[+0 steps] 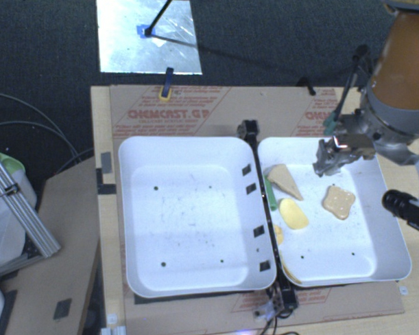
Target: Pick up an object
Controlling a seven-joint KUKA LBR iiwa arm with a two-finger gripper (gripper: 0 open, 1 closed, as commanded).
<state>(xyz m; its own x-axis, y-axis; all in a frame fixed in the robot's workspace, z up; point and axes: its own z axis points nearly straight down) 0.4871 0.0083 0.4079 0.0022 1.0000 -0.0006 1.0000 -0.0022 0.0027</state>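
Hovering gripper [327, 163]: it hung over the upper part of the right bin [384, 260], above the bin floor, with nothing between its fingers.
Fingers: too dark and small to judge, so I cannot tell whether they were spread or closed.
Arm [398, 74]: it reached in from the right, its orange band above the grey wrist.
Toast-shaped piece [338, 202]: it lay flat on the right bin floor, just below and slightly right of the gripper (apart from it).
Tan wedge [284, 181]: it rested near the bin's left wall, well left of the gripper.
Yellow lemon-like piece [293, 214]: it sat just below the wedge, left of the toast piece.
Left bin [135, 200]: it stood beside the right bin, the two rims meeting at the centre.
Bench board [194, 109]: it carried both bins.
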